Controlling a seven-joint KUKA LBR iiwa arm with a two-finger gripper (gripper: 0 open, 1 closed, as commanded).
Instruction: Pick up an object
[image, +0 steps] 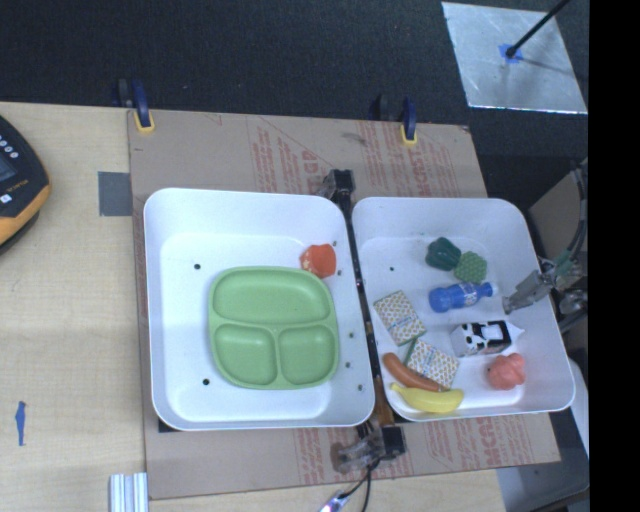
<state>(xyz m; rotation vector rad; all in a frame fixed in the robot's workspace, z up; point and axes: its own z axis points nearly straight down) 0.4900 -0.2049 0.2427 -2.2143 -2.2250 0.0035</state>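
Observation:
The right bin (505, 222) holds several small objects: a dark green piece (442, 252), a green textured ball (471, 267), a blue bottle (459, 296), two checkered packets (399, 316) (433, 362), a black-and-white toy (486, 337), a pink-red lump (507, 371), a sausage (409, 373) and a banana (431, 401). My gripper (527, 290) reaches in at the right bin's right rim, just right of the blue bottle and above the black-and-white toy. It is small and grey against the rim, and I see nothing held in it.
The left bin (170, 300) holds a green divided plate (272, 326) and an orange-red object (319, 260) near its top right corner. Both bins rest on a cardboard sheet (250, 150) clamped at the back. A yellow-black device (15, 190) lies at the far left.

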